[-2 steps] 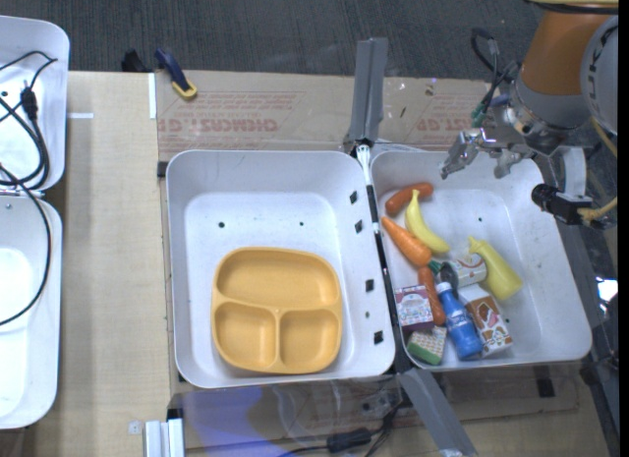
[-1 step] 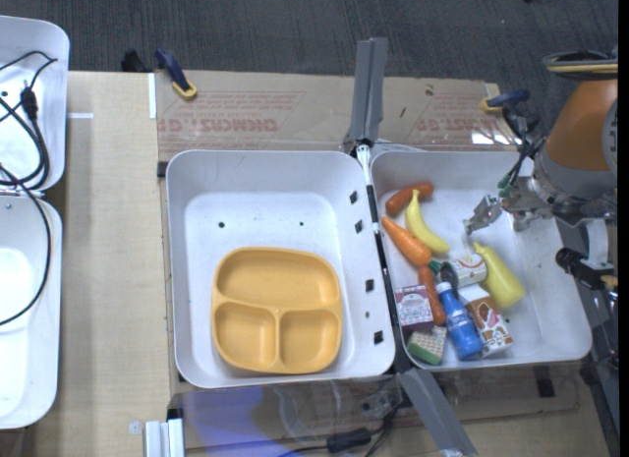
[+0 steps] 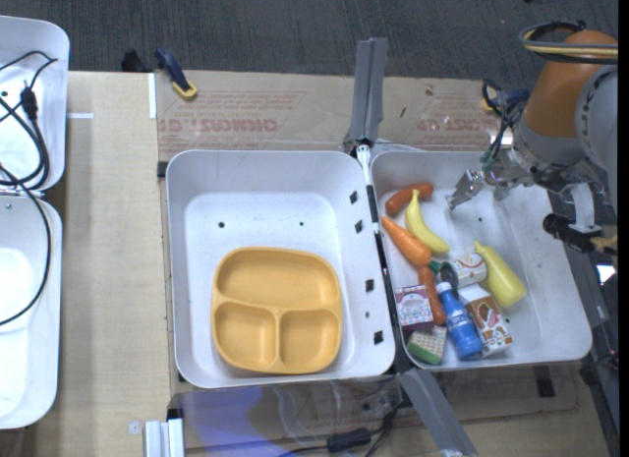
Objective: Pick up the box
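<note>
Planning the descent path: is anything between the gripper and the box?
Nothing lies directly between them. The gripper hovers over bare floor at the right bin's far end. The box lies at the near end, hemmed by the blue bottle and yellow fruit.
</note>
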You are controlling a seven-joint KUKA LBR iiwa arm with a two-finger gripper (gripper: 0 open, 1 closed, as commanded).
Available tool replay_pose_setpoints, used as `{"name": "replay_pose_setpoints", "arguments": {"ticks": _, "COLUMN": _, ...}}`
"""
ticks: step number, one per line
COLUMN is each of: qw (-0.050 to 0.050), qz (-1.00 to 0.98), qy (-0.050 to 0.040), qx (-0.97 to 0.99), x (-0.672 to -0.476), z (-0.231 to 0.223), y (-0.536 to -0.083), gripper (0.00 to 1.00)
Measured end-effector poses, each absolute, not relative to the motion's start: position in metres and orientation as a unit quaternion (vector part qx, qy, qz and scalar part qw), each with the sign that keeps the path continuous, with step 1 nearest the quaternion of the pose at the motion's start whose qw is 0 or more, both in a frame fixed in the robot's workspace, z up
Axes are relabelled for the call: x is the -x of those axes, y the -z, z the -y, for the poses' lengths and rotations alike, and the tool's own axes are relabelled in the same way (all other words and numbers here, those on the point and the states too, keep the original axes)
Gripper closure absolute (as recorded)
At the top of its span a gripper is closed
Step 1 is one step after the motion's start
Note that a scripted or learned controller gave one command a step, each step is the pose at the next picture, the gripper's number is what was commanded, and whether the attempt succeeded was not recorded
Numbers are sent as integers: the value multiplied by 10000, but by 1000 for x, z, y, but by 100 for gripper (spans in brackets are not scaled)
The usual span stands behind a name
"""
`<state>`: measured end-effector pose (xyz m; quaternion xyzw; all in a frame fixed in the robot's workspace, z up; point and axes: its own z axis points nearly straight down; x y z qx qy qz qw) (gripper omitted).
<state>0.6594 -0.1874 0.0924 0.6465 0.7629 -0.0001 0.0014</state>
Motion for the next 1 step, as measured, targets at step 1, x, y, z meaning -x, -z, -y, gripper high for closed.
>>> {"name": "replay_pose_setpoints", "arguments": {"ticks": 1, "qw": 4, "qz": -7813, "qy": 2, "qx": -6242, "x": -633, "z": 169, "y": -92, "gripper": 0}}
